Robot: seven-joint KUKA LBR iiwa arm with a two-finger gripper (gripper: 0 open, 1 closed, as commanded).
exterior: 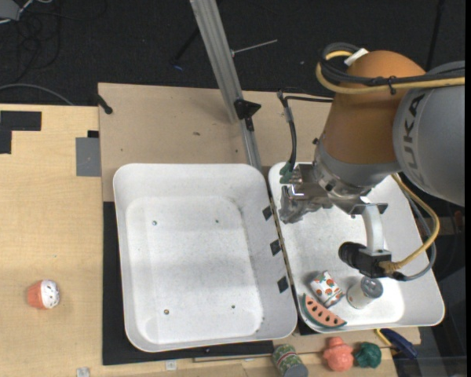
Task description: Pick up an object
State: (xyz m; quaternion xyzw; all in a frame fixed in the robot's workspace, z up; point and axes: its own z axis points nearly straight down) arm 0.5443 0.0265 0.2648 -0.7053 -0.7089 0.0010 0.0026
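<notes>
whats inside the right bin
At the right bin's near end lie a watermelon slice toy, a red-and-white patterned object and a grey cylindrical object. The arm covers the bin's far part, so anything beneath it is hidden.

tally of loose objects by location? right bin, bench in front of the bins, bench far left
Right bin: 2, patterned cube, watermelon slice
Bench in front: 3, striped cylinder, pink toy, green toy
Bench far left: 1, red-and-white ball
Total: 6

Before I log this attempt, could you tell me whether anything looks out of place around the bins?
Yes: a small red and white ball lies alone on the bench left of both bins, and three toys sit outside the right bin's front edge.
</notes>
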